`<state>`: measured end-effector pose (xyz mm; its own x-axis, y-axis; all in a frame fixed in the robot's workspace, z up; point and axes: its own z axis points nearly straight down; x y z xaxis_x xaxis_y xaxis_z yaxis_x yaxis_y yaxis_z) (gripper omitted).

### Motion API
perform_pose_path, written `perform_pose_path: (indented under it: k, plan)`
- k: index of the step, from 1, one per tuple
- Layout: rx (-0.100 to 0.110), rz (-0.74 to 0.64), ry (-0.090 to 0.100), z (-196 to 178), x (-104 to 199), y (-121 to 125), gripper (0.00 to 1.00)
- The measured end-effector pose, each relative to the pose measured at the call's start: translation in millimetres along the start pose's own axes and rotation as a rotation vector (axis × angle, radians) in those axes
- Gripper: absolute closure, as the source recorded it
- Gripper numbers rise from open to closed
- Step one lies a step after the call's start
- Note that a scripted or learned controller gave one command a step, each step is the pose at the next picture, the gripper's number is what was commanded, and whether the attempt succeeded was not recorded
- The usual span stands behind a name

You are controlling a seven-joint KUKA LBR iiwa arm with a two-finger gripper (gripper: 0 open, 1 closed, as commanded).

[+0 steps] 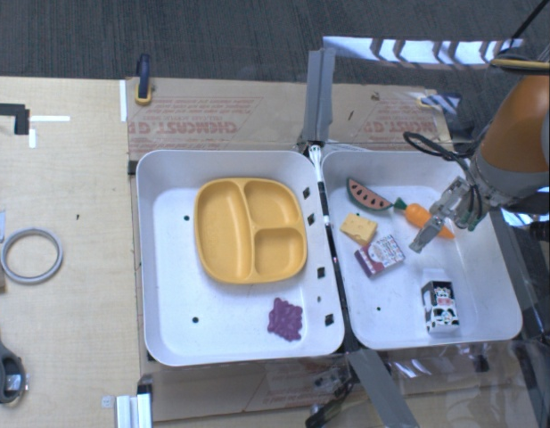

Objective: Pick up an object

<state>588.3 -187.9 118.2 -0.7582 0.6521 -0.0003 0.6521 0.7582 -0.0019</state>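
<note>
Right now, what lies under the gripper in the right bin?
The gripper hangs over the carrot, whose orange body and green top show. Its far end is covered by the fingers.

The carrot (421, 214) is partly covered by the gripper (442, 216). The arm (517, 141) is cut off at the right edge, the scissors (3, 374) at the left.

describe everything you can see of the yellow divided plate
The yellow divided plate looks like smooth, matte plastic, a rounded rectangle with raised ridges splitting it into three compartments: one long one on its left side and two smaller ones on the right. It lies flat and upright on the floor of the left bin, near the bin's middle. Nothing is in it, and the purple grapes lie apart from it, nearer the camera.
</note>
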Motion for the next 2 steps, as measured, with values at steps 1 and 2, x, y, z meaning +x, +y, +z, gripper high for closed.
perform_pose_path:
  k: [1, 2]
  plan:
    - [0.001, 0.172, 0.002, 29.6, -17.6, 16.8, 0.0]
    - [0.005, 0.167, 0.003, 24.1, -17.3, 17.6, 1.0]
